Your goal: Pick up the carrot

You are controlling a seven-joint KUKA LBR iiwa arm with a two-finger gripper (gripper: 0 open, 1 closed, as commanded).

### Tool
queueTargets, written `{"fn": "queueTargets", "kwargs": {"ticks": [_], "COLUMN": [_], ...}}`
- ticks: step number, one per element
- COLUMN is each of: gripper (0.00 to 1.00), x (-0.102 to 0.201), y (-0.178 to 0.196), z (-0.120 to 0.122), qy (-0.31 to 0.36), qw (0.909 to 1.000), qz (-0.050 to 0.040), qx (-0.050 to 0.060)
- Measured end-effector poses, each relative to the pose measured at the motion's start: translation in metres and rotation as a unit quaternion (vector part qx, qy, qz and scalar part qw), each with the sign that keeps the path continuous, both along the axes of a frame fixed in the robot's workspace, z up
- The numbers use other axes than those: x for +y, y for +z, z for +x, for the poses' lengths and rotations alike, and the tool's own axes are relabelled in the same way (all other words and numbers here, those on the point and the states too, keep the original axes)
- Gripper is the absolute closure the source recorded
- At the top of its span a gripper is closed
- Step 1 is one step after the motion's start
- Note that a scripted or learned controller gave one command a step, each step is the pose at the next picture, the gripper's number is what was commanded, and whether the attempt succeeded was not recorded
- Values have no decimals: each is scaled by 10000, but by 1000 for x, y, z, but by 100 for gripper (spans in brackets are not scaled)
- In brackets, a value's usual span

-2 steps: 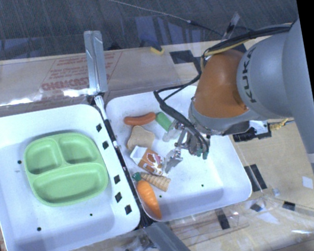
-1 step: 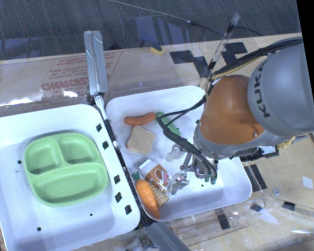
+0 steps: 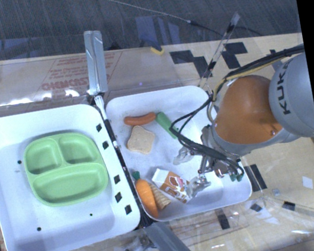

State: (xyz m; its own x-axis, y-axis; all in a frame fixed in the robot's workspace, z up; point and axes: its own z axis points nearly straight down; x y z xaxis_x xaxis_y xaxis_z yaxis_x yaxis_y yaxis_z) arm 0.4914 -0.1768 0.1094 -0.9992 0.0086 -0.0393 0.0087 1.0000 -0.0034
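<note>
The carrot (image 3: 147,197), a stubby orange piece, lies in the front left corner of the right bin (image 3: 230,199), against the wall. A printed snack packet (image 3: 171,186) rests against its right side. My gripper (image 3: 191,170) hangs low over the bin just right of the packet and is open. One finger (image 3: 182,157) points toward the bin's middle, the other (image 3: 201,184) sits by the packet's right edge. Nothing is between them. The carrot is about a hand's width left of the gripper.
A bread slice (image 3: 141,140), an orange-red sausage-shaped piece (image 3: 139,119) and a green stick (image 3: 164,124) lie in the back of the right bin. The left bin (image 3: 4,179) holds a green divided plate (image 3: 65,168). Cables loop from the wrist over the right bin.
</note>
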Motion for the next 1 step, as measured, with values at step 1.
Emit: {"fn": "queueTargets", "kwargs": {"ticks": [1], "gripper": [0], "x": [34], "y": [-1], "z": [44], "qy": [-2977], "qw": [9546], "qz": [62], "qx": [67]}}
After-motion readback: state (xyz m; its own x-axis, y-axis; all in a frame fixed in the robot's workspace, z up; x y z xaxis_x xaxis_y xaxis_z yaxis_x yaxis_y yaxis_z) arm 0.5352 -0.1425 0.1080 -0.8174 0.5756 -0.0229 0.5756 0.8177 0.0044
